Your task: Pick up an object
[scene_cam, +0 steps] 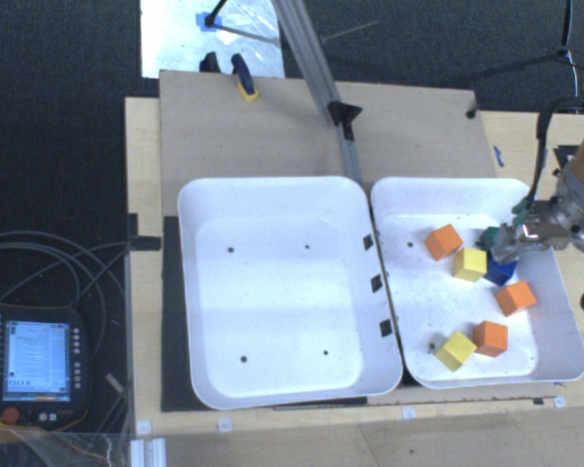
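The right bin [555,358] holds several blocks: an orange block [444,241], a yellow block [470,263], a blue block [501,271], an orange block [515,298], another orange block [491,338] and a yellow block [456,349]. A small green piece [488,236] shows beside the gripper. My gripper [503,248] reaches in from the right and sits low over the blue block, just right of the upper yellow block. Its fingertips are hidden among the blocks.
The left bin [190,261] lies beside the right one, with black clips along the shared wall. A grey pole [307,47] slants over the bench's back. A teach pendant [34,363] lies at the far left.
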Controlling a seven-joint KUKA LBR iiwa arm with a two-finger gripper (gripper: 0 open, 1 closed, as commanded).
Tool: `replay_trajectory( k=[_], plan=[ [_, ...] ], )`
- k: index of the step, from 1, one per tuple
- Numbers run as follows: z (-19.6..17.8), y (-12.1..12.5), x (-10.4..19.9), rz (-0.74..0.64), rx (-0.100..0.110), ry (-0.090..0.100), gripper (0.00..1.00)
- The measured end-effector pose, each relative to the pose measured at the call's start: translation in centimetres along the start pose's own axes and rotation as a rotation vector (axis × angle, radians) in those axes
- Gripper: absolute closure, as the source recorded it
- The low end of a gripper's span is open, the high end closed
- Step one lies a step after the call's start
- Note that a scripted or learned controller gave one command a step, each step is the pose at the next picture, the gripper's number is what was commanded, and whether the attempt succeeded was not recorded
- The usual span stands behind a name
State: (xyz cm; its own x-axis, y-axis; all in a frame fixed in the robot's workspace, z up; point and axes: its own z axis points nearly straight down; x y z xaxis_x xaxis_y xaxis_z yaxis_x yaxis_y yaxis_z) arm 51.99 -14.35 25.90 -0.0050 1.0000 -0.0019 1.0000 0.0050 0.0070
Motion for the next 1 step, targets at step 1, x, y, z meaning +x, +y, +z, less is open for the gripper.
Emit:
replay_trajectory(
  k=[1],
  plan=[
    [0.36,2.31,4.94,-0.005,0.003,0.003,1.0]
  ],
)
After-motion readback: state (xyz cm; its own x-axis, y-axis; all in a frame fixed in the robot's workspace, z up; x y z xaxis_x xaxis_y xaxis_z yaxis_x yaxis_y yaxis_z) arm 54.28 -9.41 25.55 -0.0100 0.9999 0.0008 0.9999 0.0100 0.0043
